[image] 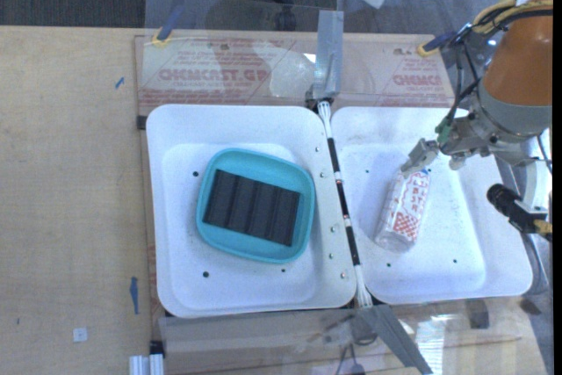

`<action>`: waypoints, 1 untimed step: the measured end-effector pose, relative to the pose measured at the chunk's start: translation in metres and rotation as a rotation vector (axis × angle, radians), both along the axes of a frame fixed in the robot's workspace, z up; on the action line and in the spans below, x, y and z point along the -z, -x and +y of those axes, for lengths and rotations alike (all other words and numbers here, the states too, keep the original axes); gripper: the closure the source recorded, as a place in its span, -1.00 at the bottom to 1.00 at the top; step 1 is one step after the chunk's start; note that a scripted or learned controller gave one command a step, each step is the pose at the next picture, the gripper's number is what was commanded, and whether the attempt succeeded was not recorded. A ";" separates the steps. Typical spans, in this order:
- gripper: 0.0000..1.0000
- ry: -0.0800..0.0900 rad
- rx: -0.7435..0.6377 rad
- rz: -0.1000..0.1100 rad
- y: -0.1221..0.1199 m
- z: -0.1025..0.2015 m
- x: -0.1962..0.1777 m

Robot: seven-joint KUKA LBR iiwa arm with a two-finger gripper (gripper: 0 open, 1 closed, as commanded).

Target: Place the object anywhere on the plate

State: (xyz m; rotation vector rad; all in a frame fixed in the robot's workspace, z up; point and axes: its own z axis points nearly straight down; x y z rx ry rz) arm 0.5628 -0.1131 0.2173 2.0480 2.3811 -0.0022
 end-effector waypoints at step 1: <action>-1.00 0.001 0.378 -0.002 -0.037 -0.022 0.042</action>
